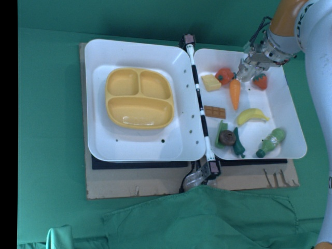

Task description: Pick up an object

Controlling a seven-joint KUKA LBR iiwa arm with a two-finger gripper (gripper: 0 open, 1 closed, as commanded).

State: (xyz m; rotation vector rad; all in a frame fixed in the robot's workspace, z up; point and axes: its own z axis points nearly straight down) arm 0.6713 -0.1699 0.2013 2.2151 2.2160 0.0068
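Two white bins sit side by side — the left bin holds one yellow divided plate. The right bin holds nine toy foods: one cheese wedge, one tomato, one strawberry, one carrot, one chocolate bar, one banana, one brown donut, one green pepper and one green bottle.

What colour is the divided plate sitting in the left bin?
Yellow: the three-compartment plastic plate shows best in the camera view, lying flat in the left white bin.
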